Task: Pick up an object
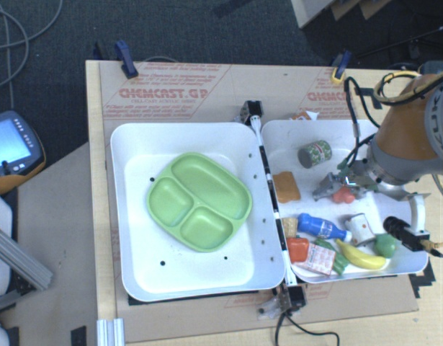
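Likely target is the small red object [343,195] in the right bin [279,132], mid-bin, right under the gripper [335,188], but the task names no specific item, so that's a guess from where the tool sits. The gripper is low over it, grey fingers pointing toward the bin's centre; whether they're spread or closed on anything can't be told from this angle, so no grasp is confirmed.

The arm [408,132] comes in from the right, orange band above the wrist, angled down so the tool reaches into the clutter without crossing the divider.

Right bin count, as far as can be resolved:
- 1 camo-pattern can [315,153], on its side, toward the far wall
- 1 brown sponge-like block [286,186] against the left wall
- 1 blue bottle [322,228], lying flat
- 1 banana [361,256]
- 1 green ball [385,245]
- 1 small white box [361,227]
- 1 red block [298,249] plus 1 patterned packet [322,258] in the near corner

Most of it is piled at the near end, touching or overlapping, so the red piece is the more isolated pick.

Left bin [135,265] holds 1 green divided plate [199,202], three compartments, lying flat
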`<move>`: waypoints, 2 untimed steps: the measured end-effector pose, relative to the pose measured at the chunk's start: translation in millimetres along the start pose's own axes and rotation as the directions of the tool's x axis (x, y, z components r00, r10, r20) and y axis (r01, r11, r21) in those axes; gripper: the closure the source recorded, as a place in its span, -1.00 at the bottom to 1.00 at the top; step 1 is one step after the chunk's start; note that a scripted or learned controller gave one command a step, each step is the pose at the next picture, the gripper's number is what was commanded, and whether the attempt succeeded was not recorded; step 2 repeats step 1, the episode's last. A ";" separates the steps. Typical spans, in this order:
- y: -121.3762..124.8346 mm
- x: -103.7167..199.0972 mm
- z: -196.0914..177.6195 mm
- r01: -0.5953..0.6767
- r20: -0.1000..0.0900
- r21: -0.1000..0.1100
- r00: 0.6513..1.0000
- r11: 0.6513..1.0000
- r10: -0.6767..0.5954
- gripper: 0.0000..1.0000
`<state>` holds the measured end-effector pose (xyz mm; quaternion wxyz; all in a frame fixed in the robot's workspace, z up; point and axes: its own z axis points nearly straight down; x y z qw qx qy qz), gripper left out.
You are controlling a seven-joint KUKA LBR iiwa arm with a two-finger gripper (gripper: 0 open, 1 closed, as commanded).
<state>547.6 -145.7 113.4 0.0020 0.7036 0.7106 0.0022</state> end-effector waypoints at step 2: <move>29.7 111.2 -75.9 0.004 -0.004 -0.005 1.000 1.000 -0.004 1.00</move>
